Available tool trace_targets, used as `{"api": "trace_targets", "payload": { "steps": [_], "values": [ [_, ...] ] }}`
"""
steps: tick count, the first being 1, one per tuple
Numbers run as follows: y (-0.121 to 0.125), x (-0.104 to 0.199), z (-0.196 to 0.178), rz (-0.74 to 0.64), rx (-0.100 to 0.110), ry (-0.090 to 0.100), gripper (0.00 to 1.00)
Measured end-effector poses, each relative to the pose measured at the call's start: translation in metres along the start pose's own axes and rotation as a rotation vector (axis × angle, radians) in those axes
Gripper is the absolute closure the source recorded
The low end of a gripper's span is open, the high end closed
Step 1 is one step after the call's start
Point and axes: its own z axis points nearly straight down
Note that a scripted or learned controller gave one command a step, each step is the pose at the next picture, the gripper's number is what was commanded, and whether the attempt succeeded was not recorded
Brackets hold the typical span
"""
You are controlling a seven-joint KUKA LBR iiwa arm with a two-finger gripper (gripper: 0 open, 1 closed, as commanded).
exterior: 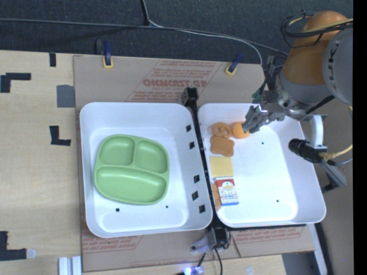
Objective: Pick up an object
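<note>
In the right bin (287, 176) several small items lie along the left wall: a round tan cookie (220, 130), a brown piece (222, 146), a yellow cheese slice (221, 166) and a red and white packet (227, 191). An orange piece (239, 130) lies just right of the cookie. My gripper (253, 122) hangs low over the bin's upper part, its tip right at the orange piece. The fingers are too dark and small to read.
The left bin (103, 211) holds a green divided plate (132, 169). A black divider (198, 153) runs between the bins. Two clamps (107, 59) (232, 67) hold the cardboard sheet at the back. Bare white floor fills the right bin's centre and right.
</note>
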Motion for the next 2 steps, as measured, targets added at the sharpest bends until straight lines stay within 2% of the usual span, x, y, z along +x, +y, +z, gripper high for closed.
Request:
{"api": "trace_targets", "payload": {
  "steps": [1,2],
  "values": [
    [-0.015,0.056,0.012,-0.004,0.005,0.001,1.00],
    [-0.024,0.114,0.007,-0.005,0.004,0.002,1.00]
  ]
}}
